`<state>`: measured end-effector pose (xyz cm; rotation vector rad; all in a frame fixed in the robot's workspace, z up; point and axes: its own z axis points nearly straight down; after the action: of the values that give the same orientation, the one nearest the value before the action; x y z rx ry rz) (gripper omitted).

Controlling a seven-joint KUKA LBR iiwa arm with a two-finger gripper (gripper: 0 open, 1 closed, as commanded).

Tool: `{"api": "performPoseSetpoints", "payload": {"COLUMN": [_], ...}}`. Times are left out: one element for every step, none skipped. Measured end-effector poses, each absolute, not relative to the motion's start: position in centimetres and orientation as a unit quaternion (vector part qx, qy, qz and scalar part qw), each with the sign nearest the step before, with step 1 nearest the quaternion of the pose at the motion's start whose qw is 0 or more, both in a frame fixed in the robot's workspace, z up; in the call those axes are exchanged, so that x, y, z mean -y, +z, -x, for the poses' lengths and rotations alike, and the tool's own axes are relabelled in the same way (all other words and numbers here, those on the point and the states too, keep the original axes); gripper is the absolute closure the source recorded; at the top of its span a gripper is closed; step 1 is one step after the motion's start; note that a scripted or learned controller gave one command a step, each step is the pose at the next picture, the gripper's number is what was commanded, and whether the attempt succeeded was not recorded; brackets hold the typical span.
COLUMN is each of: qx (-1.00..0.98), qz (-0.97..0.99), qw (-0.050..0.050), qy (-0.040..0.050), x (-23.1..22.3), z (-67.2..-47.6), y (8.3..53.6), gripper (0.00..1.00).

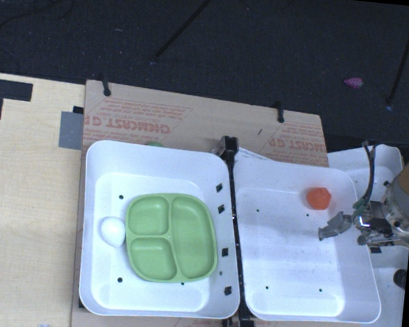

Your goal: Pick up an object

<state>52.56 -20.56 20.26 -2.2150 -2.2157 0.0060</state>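
The tool hangs at the right bin's three o'clock edge; how wide it gapes I cannot tell. The ball, at its eleven o'clock, could roll off if nudged.

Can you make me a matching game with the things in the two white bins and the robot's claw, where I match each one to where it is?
Things:
1. green three-compartment plastic plate
2. small white egg-shaped ball
3. small orange block
4. claw

Places:
A. upper part of the right bin
B. middle of the left bin
C. over the right bin's right side
D. left bin, touching the plate's left edge

Pairs: 1-B, 2-D, 3-A, 4-C
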Motion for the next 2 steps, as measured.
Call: {"api": "performPoseSetpoints", "payload": {"qx": [0.707,0.707], "qz": [0.707,0.707], "qw": [0.004,0.004], "qy": [0.0014,0.0015], "x": [19.9,19.6], "z": [-52.8,-52.3], "y": [15.8,11.3], "gripper": [0.00,0.00]}}
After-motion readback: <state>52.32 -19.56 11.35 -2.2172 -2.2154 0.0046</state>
